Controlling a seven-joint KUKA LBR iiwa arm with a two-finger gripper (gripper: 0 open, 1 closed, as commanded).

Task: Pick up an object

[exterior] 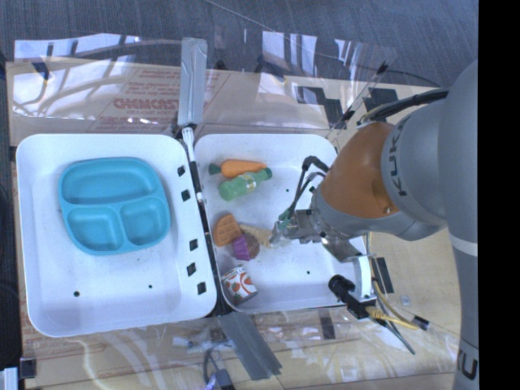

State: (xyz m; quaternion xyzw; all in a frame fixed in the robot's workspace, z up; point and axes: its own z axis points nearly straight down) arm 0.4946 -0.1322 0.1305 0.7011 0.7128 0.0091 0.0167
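The right bin (313,292) holds an orange carrot (243,168), a green bottle (238,187), a brown bread-like piece (227,229), a purple item (244,248) and a small orange-and-white can (238,283) near the front left corner. My gripper (282,231) is low over the middle of this bin, just right of the purple item and a tan piece (260,236) beside it. Nothing can be seen held in it. The wrist and orange band hide the bin's right side.
The left bin (49,291) holds a blue divided plate (114,203). A divider wall with black clips (195,218) separates the two bins. Bare white floor lies in the right bin in front of the gripper.
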